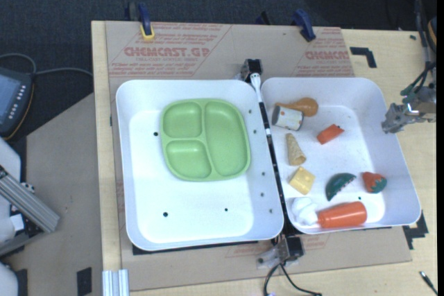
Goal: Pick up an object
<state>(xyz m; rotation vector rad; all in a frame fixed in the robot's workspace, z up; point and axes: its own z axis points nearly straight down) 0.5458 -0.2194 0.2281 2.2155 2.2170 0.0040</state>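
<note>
The right bin (388, 149) holds several small toy foods: a tan pear-shaped piece (304, 107) against a white-and-grey cylinder (287, 118), a small red block (330, 134), a beige cone (295, 148), a yellow wedge (302, 180), a dark green slice (340, 184), a red berry-like piece (374, 181), a long orange-red piece (342, 215) and a white lump (301, 207). My gripper (400, 117) hangs at the far right, over the right bin's right rim, apart from all of the objects.
The left bin (139, 204) carries a light green divided plate (206, 138). A black ridge with screws (267, 142) separates the two bins. Blue clamps (303, 24) hold the cardboard base at the back. Cables run near the front edge.
</note>
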